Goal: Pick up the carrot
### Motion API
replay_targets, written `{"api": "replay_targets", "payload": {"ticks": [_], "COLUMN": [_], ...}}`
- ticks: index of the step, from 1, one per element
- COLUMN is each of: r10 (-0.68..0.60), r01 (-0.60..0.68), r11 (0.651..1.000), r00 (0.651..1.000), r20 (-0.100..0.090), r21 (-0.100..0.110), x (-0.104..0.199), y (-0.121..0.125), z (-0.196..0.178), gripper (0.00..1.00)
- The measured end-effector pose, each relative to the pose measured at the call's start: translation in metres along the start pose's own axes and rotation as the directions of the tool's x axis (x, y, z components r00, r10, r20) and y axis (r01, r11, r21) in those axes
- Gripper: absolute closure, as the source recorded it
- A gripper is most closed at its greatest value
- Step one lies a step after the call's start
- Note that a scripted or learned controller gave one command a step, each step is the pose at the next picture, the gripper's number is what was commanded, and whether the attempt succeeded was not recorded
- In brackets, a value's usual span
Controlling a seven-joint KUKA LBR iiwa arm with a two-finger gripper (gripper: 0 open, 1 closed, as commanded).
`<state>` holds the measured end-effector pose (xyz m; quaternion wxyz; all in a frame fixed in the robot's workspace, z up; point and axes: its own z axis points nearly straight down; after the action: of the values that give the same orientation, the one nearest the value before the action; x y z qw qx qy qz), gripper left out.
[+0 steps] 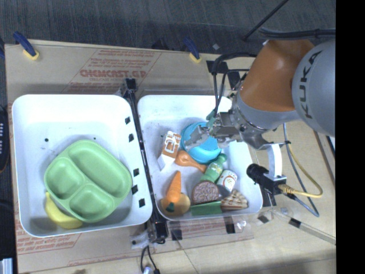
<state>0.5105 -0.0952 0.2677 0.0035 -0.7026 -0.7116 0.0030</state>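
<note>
gripper (206, 131) over blue bowl (202, 144) mid-frame, finger state can't tell; carrot (173, 187) lies lower in right bin (149, 153), apart.

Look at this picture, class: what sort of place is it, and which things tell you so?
Probably a robotics lab test bench, not a kitchen: a KUKA arm reaches over two white bins, the food, like the carrot, looks like toys, and a clamp pins the cardboard.

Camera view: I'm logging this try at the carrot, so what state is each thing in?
Orange carrot: lying free in the right white bin, untouched.
Hand: over the blue bowl, away from the carrot.
Green divided plate: face up in the left white bin.
Yellow banana: partly under the plate.
</note>
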Motion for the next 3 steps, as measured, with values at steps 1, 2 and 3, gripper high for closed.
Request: {"api": "replay_targets", "payload": {"ticks": [1, 2, 3], "r10": [0.113, 0.237, 0.225], "r01": [-0.113, -0.237, -0.225], "r11": [0.993, 0.971, 0.974], "r00": [0.994, 0.971, 0.974], "r20": [-0.001, -0.002, 0.000], "r21": [0.018, -0.005, 0.003], "x": [-0.021, 0.003, 0.003], "y": [-0.001, -0.032, -0.032], "z": [0.152, 0.176, 0.168], "gripper": [0.00, 0.00, 1.00]}}
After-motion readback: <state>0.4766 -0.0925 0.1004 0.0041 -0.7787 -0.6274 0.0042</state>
